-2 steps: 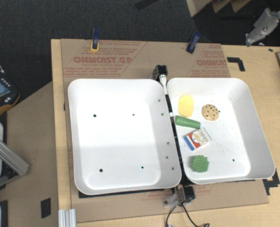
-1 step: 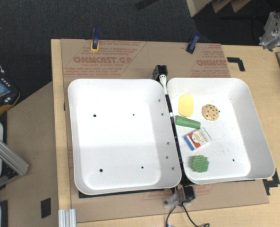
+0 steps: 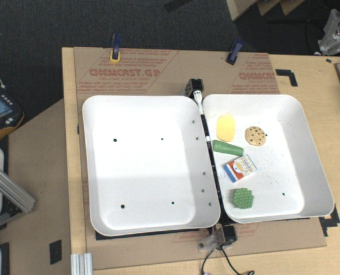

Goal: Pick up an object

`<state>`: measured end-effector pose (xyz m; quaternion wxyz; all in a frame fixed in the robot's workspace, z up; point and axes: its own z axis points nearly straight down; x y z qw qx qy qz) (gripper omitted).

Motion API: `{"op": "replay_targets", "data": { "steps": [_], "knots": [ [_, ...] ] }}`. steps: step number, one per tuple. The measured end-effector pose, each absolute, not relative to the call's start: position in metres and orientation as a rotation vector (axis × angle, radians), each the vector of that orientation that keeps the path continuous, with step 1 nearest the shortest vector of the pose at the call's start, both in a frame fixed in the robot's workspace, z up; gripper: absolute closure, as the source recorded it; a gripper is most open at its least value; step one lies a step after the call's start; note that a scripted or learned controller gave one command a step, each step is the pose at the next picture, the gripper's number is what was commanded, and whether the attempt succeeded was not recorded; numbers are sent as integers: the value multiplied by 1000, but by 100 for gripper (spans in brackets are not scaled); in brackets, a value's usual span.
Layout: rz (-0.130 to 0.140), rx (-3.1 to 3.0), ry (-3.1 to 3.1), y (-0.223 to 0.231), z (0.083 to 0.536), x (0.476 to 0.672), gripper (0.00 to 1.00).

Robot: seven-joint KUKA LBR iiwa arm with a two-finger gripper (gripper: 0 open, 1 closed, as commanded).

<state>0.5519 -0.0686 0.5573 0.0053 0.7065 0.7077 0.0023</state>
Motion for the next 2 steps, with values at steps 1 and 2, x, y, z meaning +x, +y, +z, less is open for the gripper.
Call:
{"op": "replay_targets", "data": {
  "steps": [1,2],
  "knots": [
    [10,2208,2214,-69,568,552,100],
    [13,2205,2211,-69,579,553,100]
  ]
}}
